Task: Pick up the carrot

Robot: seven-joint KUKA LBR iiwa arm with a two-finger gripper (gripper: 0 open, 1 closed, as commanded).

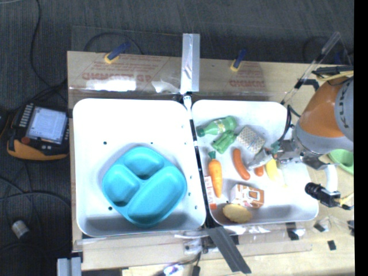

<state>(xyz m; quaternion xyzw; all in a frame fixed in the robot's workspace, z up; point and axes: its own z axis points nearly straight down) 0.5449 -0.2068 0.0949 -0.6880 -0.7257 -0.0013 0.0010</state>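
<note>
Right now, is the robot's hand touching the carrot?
Apart. The camera view shows the hand near the bin's right side, with a red sausage lying between it and the carrot.

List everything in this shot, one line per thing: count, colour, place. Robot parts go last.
left bin: 1, white, left half of the bench
right bin: 1, white, right half of the bench
divided plate: 1, blue, in the left bin
carrot: 1, orange with a green top, right bin near the divider
bottles: 2, green, back left of the right bin
sausage: 1, red, middle of the right bin
grater: 1, grey, right of the bottles
carton: 1, orange and white, front of the right bin
potato: 1, tan, front edge of the right bin
handheld device: 1, black and orange, on the floor at left
arm: 1, grey with an orange band, right side
gripper: 1, dark, over the right bin
</note>
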